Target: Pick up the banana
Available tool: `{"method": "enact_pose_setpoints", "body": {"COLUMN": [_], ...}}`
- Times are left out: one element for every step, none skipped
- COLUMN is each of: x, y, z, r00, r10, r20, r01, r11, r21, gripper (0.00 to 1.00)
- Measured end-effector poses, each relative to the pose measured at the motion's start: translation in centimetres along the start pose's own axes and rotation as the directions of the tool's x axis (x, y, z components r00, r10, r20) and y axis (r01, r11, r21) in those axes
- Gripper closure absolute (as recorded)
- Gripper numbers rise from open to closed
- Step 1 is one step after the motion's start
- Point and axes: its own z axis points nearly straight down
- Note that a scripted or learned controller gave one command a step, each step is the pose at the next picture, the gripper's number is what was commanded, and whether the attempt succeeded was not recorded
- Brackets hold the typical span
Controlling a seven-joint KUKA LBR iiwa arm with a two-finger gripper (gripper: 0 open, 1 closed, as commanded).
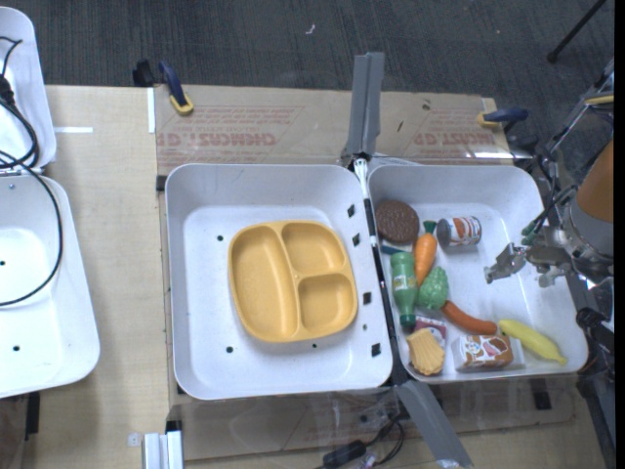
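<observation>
The wooden bench (107, 115) carries two shallow white bins side by side. The left bin (195, 262) holds a yellow divided plate (293, 279) with three compartments, lying flat near the bin's middle. The right bin (508, 189) holds a scatter of toy food.

The arm (598, 198), with its orange band at the right edge of the view, reaches over the right bin's right side. Its gripper (506, 265) hangs above bare bin floor, right of the small can and above the banana in the view. The fingers are too small and blurred to judge, so I cannot tell whether they stand wide or narrow; nothing shows between them.

The banana (532, 339) lies in the right bin's lower right corner, its length slanting down to the right, just beside a packaged snack box (485, 353) on its left. It lies apart from the gripper.

A green bottle (403, 286) lies along the bin's left wall. An orange sausage (469, 318) sits between the green vegetable and the banana. A carrot (425, 254) stands beside the bottle, with a green leafy vegetable (434, 287) just below it. A dark round cookie (396, 221) lies at the upper left, a small can (461, 231) on its side to the right of the carrot, and a cracker-like piece (426, 351) near the front wall.
</observation>
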Motion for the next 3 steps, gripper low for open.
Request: {"method": "enact_pose_setpoints", "body": {"x": [-1.23,-1.43,-1.22], "y": [-3.92,-3.92,-3.92], "z": [5.07,4.45,4.47], "r00": [0.998,0.998,0.998], "r10": [-0.066,-0.062,-0.064], "r20": [-0.010,-0.007,-0.010], "r01": [0.066,0.062,0.064], "r11": [0.998,0.998,0.998], "r21": [0.001,0.003,0.005], "gripper": [0.00,1.00,0.00]}}
